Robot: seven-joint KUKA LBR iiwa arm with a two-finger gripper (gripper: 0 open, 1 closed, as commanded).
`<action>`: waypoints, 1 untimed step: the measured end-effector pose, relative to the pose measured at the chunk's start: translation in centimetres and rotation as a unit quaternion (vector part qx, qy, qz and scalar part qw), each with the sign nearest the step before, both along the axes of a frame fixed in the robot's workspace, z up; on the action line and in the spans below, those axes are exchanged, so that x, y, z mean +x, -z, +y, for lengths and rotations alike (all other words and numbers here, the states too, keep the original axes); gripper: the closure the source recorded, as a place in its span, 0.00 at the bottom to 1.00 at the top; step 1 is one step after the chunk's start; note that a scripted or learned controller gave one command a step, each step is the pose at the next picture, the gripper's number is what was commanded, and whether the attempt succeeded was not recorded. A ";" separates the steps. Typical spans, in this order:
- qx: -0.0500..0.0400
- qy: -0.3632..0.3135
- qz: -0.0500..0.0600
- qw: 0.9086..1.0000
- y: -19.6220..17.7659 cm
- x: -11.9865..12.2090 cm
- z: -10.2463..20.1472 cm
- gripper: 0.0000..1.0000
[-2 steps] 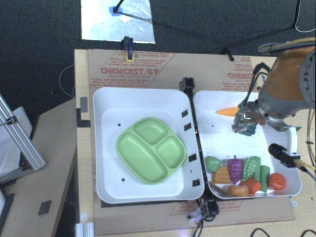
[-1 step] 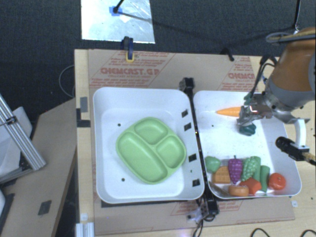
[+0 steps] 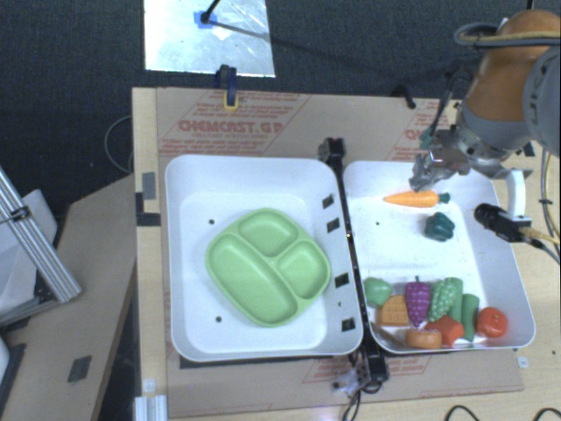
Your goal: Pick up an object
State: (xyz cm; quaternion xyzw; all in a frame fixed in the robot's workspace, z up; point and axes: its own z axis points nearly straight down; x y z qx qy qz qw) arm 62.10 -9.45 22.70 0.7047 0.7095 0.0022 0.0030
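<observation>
Gripper poised low over the far part of the right bin, at the end of the grey arm reaching in from the right. Finger spread: cannot tell, the tips too small and blurred against the white floor. Nothing visibly clamped. Directly below the tips and a shade nearer the camera, a toy carrot, lying flat, orange body pointing left, green stub to the right; tips just above its upper edge, contact or gap impossible to judge. A little further toward the camera and slightly right of the gripper, a dark green toy, apart from the carrot. Well toward the camera from the gripper, along the near wall of the same bin, a huddle of toy food: purple grapes, a green corn cob, a red tomato, other orange and green pieces touching them. Far to the gripper's left, in the left bin, a green divided plate, three compartments, lying flat.
</observation>
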 end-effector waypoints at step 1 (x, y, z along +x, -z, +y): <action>0.001 -0.001 0.000 1.000 -0.4 4.8 2.7 1.00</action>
